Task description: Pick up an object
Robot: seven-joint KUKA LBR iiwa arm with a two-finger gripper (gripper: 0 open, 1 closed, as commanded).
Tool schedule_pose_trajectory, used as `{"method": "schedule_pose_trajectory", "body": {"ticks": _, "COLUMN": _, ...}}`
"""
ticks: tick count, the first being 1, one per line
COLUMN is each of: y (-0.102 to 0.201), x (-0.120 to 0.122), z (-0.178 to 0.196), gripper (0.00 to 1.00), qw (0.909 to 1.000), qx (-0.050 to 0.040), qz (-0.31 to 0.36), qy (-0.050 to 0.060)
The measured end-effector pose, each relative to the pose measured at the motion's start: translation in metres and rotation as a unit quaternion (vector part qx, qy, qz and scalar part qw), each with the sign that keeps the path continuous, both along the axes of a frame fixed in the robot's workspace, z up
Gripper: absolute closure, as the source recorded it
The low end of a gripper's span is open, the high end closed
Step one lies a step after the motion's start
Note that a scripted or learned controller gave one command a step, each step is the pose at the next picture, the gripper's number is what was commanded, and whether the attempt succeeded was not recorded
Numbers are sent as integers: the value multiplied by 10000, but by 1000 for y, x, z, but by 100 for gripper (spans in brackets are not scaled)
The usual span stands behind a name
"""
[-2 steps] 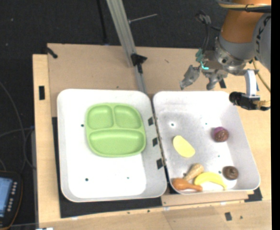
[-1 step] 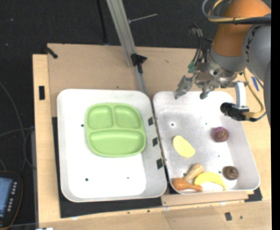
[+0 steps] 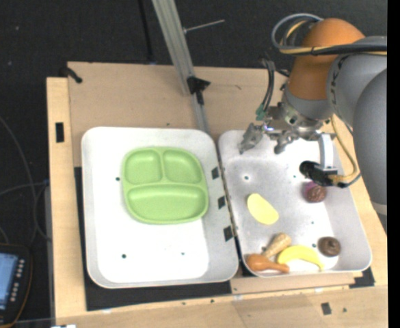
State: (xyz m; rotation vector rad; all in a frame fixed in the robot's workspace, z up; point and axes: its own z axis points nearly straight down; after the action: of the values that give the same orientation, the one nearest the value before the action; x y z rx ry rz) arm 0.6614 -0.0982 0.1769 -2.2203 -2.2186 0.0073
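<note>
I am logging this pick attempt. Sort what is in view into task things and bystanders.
Task things:
end effector
pale yellow chip
purple fruit
banana
brown doughnut
carrot
tan piece
right bin

Bystanders:
green divided plate
left bin
handheld screen

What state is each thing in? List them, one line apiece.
gripper: open, holding nothing, above the right bin's far left corner.
green plate: flat in the left bin, compartments bare.
yellow oval piece: lying flat, mid right bin.
banana: lying at the near edge.
carrot: lying beside the banana.
dark round piece: resting apart, right side.
brown donut: lying flat.
</note>
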Motion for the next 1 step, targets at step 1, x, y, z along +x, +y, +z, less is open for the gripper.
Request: {"method": "schedule_pose_trajectory", "body": {"ticks": 1, "y": 2, "x": -5, "z": -44, "gripper": 0, "qw": 10000, "qx": -1, "qz": -8, "qy": -12}}
